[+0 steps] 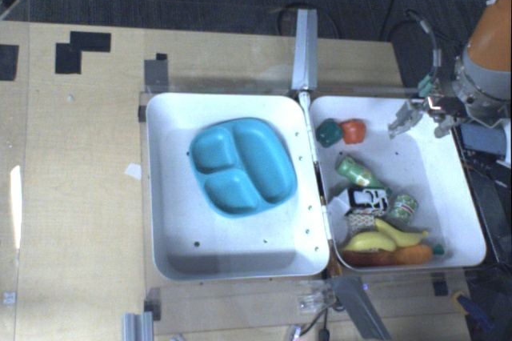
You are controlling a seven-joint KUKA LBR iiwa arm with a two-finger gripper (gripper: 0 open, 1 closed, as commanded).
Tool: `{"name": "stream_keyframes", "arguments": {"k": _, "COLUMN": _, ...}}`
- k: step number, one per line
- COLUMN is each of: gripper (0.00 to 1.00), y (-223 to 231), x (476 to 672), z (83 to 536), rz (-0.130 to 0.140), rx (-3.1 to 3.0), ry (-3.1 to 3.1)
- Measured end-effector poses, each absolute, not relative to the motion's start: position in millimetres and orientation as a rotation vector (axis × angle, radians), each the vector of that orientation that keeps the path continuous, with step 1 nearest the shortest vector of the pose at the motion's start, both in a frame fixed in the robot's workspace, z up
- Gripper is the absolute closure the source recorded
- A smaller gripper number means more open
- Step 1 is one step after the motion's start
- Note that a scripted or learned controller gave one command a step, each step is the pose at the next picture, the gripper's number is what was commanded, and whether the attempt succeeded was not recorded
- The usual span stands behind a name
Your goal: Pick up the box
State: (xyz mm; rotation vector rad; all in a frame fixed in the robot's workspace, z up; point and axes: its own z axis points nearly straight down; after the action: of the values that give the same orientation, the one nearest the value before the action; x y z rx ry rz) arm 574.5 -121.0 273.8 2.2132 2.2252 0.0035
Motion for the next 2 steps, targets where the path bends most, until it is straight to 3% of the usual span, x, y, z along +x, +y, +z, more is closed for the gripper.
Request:
{"name": "stream_keyframes", "arguments": {"k": 1, "gripper": 0.0, "y": -122.4, "x": 573.8, "z": 359.6, "rz": 0.006, "rx": 2.096, "ry": 2.332}}
{"name": "stream_keyframes", "arguments": {"k": 2, "gripper": 0.0, "y": -120.2, "x": 533.5, "z": 231.1, "rz": 0.003, "rx": 1.916, "ry": 2.485}}
